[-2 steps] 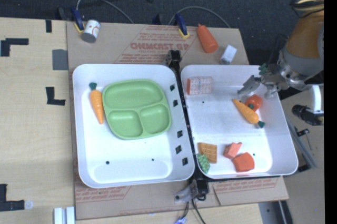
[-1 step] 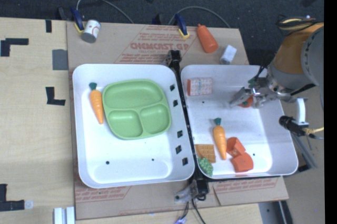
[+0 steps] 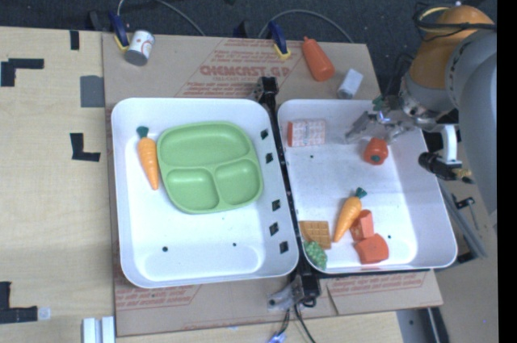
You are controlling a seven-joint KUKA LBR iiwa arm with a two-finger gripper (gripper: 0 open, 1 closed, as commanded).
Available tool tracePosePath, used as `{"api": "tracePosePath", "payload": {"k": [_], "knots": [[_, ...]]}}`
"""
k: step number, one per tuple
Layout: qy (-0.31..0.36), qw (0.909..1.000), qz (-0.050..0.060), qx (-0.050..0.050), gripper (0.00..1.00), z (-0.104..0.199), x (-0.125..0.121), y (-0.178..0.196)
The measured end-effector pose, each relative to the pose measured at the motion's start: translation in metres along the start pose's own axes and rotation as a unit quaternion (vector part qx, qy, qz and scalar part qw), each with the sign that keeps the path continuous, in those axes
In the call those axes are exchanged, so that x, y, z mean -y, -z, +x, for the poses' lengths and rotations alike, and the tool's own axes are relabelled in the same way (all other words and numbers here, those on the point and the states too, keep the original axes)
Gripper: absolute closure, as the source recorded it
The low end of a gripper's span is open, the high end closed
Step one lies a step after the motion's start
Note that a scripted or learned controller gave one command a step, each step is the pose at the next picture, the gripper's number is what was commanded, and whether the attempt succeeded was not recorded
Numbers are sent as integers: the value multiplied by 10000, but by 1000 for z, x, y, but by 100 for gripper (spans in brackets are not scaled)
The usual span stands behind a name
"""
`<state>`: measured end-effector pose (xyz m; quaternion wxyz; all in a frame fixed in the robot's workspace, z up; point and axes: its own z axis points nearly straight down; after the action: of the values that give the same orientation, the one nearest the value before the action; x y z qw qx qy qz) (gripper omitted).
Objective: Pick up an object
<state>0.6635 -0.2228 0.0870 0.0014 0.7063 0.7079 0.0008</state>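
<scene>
My gripper [image 3: 376,132] hangs over the far part of the right bin [image 3: 420,196], its two metal fingers spread open. A small red round object [image 3: 375,152] lies just in front of the fingertips, on the bin floor and not between them. Farther along the same bin are a pink wafer block [image 3: 306,132], a carrot [image 3: 348,214], red chunks [image 3: 371,243], a waffle square [image 3: 315,232] and a green piece [image 3: 316,255].
The left bin [image 3: 137,244] holds a green divided plate [image 3: 212,166] and a second carrot [image 3: 148,159]. Behind the bins on the cardboard lie an orange bottle [image 3: 317,59], a grey cube [image 3: 350,81] and a small can [image 3: 140,47].
</scene>
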Motion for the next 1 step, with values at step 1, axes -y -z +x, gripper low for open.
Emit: {"api": "tracePosePath", "payload": {"k": [1], "knots": [[-7, 10000, -14, 18, 0, 7, 26, 0]]}}
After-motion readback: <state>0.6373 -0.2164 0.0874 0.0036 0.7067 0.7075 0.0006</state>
